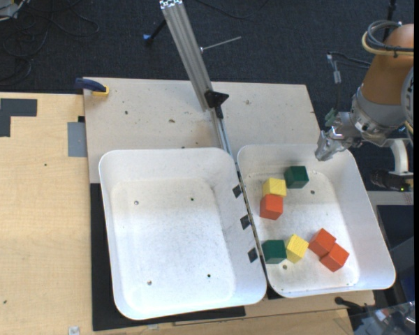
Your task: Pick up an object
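White right bin [377,257] holds every block, so the pincer [326,149] hovers at its far rim; whether it is apart or together, cannot tell. Green cube [297,176] lies nearest, just below-left of it, probably the easiest pick.

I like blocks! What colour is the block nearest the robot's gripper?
Dark green. The block sits near the right bin's top corner, just below the gripper, seen in the camera view.

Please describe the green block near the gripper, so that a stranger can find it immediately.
Look in the right bin, at its far end below the gripper. The green block lies there beside a yellow block. The other green block lies at the near end by the divider.
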Robot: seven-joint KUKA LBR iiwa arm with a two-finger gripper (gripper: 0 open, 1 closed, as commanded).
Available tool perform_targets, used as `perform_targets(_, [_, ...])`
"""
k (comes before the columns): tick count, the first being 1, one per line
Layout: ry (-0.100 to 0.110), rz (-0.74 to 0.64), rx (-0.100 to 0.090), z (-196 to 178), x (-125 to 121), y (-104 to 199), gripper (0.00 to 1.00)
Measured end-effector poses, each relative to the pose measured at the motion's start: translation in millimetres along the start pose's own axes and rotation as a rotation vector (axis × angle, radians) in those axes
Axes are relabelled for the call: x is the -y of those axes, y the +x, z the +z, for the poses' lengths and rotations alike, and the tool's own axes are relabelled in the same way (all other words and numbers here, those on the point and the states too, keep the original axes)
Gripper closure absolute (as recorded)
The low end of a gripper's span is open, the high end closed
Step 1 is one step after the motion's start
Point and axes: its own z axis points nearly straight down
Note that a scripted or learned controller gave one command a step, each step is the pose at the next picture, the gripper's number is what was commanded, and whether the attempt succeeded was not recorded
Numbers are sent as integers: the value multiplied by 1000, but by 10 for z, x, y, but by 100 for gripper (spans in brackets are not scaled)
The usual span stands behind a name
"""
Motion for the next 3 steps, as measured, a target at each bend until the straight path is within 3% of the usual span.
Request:
perform_targets(1, [-1, 5, 0, -604, 48, -57, 100])
perform_targets(2, [4, 1, -1, -711, 43, -56, 100])
perform_targets(3, [8, 1, -4, -711, 114, 531, 100])
